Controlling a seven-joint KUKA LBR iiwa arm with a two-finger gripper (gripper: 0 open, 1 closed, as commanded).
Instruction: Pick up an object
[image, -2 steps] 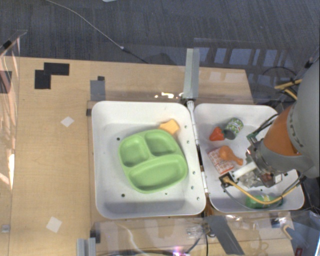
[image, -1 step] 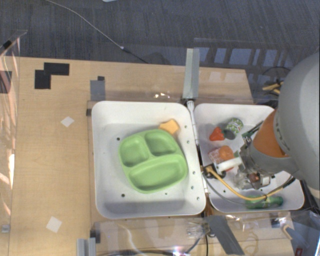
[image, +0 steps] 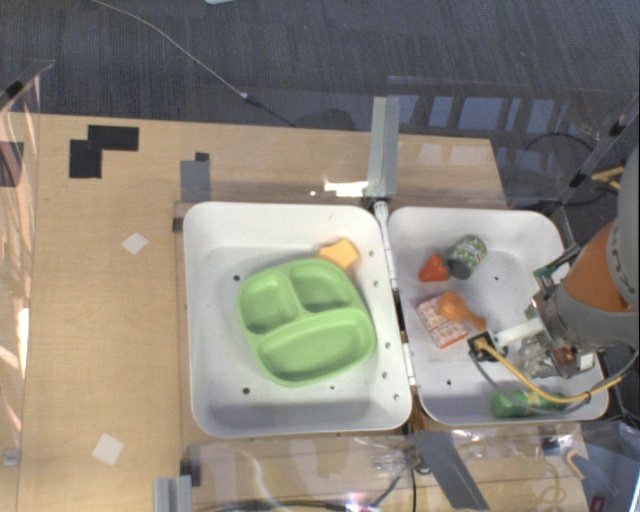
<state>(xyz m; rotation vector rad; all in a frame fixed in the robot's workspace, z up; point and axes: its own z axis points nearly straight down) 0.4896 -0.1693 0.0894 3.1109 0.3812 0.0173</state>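
On the pale wooden surface (image: 100, 330), the green divided plastic plate (image: 305, 318) fills the left white bin (image: 210, 400). The pincer (image: 545, 350) hovers in the right white bin (image: 560, 235); its spread I cannot tell. I'd drop squarely onto the small green object (image: 512, 403) just beside it.

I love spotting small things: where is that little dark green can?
The small dark green can lies in the right white bin, near its far wall, right beside a small red piece.
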